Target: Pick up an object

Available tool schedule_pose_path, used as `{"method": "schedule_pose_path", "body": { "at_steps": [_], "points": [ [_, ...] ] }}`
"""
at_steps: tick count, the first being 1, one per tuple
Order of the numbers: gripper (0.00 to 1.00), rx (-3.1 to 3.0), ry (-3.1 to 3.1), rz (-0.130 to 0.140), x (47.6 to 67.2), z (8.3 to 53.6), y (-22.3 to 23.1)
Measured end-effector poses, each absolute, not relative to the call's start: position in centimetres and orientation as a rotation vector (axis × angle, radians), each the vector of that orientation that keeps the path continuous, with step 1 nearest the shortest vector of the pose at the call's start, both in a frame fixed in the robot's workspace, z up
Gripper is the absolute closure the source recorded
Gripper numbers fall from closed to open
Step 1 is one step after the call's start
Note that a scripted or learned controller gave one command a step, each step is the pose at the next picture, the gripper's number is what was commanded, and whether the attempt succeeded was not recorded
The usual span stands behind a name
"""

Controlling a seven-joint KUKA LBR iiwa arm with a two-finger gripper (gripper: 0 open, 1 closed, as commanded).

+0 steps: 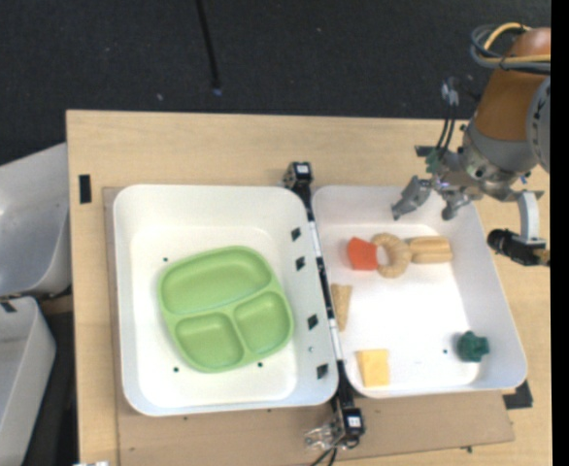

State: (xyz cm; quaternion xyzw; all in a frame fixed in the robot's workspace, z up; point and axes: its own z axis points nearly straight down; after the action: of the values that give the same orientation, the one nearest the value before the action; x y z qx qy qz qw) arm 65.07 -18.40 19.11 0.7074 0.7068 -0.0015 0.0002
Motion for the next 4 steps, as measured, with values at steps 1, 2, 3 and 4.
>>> {"method": "schedule_pose_path", "body": {
  "at_steps": [1, 2, 3, 4],
  "points": [
    [0.00, 2.222, 2.221, -0.005, 65.7, 14.7, -18.7],
    [1.00, 2.215, 2.218, 0.001, 65.8, 16.1, -18.8],
    [1.00, 2.215, 2.220, 0.005, 66.4, 21.7, -18.1],
    [1.00, 2.213, 2.221, 0.005, 66.5, 25.6, -18.2]
  ]
}}
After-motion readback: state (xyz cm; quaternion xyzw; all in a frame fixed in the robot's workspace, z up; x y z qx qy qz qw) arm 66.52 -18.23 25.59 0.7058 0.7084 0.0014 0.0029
